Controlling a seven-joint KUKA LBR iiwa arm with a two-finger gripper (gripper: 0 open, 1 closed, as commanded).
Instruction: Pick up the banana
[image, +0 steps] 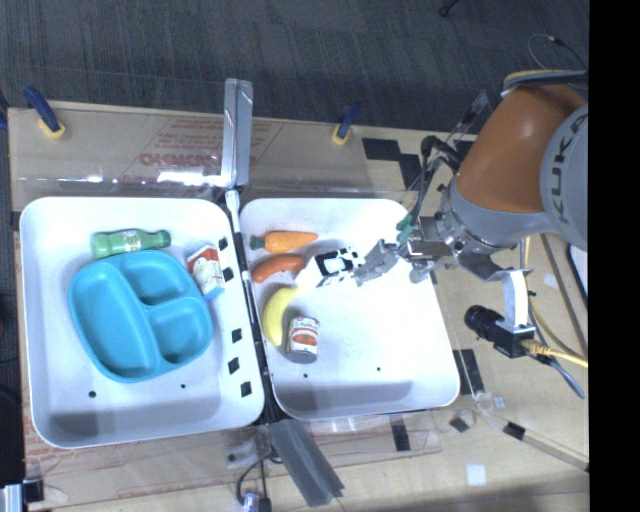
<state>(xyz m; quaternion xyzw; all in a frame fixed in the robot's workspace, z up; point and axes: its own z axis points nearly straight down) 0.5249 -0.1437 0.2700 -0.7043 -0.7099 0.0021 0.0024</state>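
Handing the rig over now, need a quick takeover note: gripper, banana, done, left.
Gripper: over the right bin, upper middle, right of a black-and-white item. Nothing seen between its fingers; open or shut not readable.
Banana: lying in the right bin by its left wall, a can against its right side, a sausage and carrot above it.
Done: nothing yet; the banana is not lifted.
Left: move left and down to the banana, grasp, lift. The can is close, so it may get in the way.

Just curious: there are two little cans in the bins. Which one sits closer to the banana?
The can in the right bin, touching the banana. The other can lies in the left bin beside the blue tray.
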